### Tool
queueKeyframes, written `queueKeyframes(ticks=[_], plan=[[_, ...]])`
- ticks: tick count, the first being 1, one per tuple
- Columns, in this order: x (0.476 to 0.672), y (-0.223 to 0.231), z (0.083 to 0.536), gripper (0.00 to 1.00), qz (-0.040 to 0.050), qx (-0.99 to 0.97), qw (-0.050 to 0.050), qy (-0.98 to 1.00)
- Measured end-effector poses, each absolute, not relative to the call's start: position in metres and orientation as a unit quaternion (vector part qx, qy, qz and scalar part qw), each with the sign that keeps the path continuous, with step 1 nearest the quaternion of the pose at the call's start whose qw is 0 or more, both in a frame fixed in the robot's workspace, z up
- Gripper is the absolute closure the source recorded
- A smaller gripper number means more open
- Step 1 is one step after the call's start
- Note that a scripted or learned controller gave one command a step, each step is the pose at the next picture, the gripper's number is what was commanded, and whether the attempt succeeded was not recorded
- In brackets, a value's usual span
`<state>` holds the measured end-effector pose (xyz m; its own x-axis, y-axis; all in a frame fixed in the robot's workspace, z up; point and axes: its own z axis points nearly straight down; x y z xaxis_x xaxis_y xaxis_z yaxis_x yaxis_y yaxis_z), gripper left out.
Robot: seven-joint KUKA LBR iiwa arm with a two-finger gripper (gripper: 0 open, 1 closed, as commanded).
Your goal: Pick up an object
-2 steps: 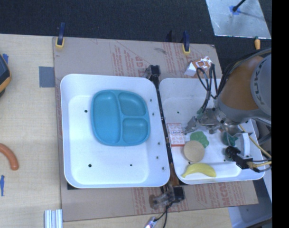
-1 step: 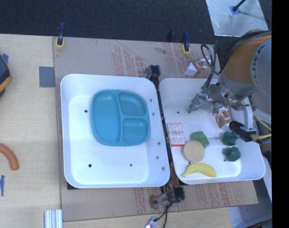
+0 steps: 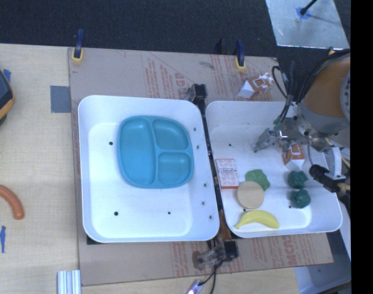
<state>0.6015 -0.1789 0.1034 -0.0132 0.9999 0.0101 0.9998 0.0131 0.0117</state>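
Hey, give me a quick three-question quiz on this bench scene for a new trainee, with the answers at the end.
1. True or false: the light blue divided plastic plate lies in the left white bin.
2. Which sits nearest the front wall of the right white bin? A) yellow toy banana B) round tan disc C) red-and-white printed card
3. Fill in: the orange sausage-shaped toy lies on the wooden bench top, to the ____ of both bins.

Key: 1 true; 2 A; 3 left.
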Motion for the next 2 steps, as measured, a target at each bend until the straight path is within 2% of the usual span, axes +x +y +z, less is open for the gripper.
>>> queueKeyframes(ticks=[1,2], plan=[[0.651,-0.211,0.162,0.00,-0.0001,0.705,0.000,0.709],[0.607,-0.211,0.091,0.00,-0.0017,0.705,-0.002,0.709]])
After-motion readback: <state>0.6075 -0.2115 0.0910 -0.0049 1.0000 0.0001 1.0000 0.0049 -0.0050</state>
